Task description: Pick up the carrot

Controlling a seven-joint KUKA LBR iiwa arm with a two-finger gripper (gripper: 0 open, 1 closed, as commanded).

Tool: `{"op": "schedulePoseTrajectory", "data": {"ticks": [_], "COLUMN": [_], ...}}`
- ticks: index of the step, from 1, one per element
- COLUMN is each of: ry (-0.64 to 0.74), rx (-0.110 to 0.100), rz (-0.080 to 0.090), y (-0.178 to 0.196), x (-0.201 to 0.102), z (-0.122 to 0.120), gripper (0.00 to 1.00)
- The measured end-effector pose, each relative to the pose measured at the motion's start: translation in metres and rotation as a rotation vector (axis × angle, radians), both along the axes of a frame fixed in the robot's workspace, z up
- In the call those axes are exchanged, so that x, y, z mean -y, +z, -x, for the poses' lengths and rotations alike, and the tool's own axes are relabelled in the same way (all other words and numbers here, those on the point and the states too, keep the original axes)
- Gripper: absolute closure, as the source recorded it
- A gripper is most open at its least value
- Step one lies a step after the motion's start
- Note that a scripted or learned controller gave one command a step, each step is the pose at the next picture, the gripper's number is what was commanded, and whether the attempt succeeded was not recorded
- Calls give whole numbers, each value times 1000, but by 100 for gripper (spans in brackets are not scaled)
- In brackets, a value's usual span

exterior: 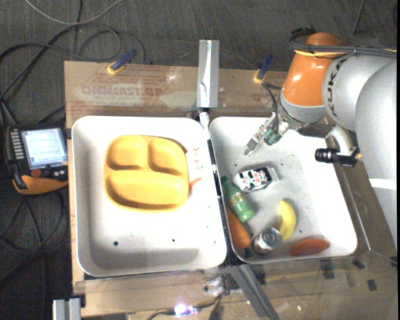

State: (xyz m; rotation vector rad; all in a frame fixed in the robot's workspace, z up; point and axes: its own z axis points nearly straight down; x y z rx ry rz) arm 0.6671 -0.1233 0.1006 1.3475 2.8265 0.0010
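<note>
The carrot (237,232) is an orange, tapered piece with a smooth, slightly glossy skin, lying at about 7 o'clock in the right bin (320,179), tight against that bin's left wall. Its upper end touches a green bottle (237,202), which is translucent and rounded, with a darker cap end pointing toward 11 o'clock. Just beside the carrot, toward 3 o'clock, stands a small metal can (267,240), cylindrical with a shiny grey top. A yellow, crescent-shaped banana (287,219) lies against the can at its 1 o'clock side. A second orange item, oval and matte (309,247), rests at 5 o'clock near the bin's lower wall. A small black-and-white printed box (255,177) sits near the bin's centre.

The gripper (263,139) hangs at about 11 o'clock over the right bin, well apart from the carrot, with nothing between its fingers; whether they are spread or closed cannot be told. The arm's orange band (307,79) is smooth and rounded.

The left bin (87,245) is white, shallow plastic with rounded corners, and bears a yellow moulded tray (147,172) with three compartments.
</note>
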Motion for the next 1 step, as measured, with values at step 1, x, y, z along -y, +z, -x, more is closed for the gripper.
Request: {"op": "schedulePoseTrajectory", "data": {"ticks": [1], "ry": [-166], "rx": [-8], "rz": [-4], "y": [90], "x": [6], "z": [4], "gripper": [100]}}
